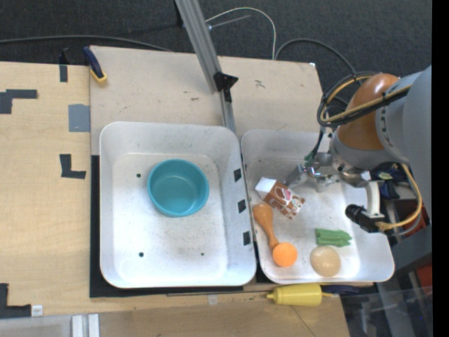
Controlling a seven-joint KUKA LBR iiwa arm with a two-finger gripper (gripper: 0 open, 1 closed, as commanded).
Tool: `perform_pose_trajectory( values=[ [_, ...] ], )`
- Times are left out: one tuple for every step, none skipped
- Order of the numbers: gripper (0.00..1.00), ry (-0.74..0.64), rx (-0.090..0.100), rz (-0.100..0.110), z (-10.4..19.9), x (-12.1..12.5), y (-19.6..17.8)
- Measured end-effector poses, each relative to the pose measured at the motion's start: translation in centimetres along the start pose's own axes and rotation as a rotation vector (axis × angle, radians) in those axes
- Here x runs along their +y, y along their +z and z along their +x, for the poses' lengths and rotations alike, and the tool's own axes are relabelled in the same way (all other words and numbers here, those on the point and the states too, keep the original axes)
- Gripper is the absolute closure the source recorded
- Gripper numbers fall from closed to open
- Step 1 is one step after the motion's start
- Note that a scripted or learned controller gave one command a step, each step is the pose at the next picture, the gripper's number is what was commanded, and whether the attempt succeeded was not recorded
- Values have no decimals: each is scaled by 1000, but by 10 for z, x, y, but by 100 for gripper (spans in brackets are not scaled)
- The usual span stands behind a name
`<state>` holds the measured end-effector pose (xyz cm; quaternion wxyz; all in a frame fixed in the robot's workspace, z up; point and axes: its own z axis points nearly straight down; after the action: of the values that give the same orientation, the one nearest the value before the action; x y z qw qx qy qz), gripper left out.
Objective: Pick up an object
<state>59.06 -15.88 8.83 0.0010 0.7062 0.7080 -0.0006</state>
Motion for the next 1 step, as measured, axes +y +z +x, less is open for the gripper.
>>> perform_pose_trajectory(
  values=[
    [100,-1,2,1,1,0,-11]
  ],
)
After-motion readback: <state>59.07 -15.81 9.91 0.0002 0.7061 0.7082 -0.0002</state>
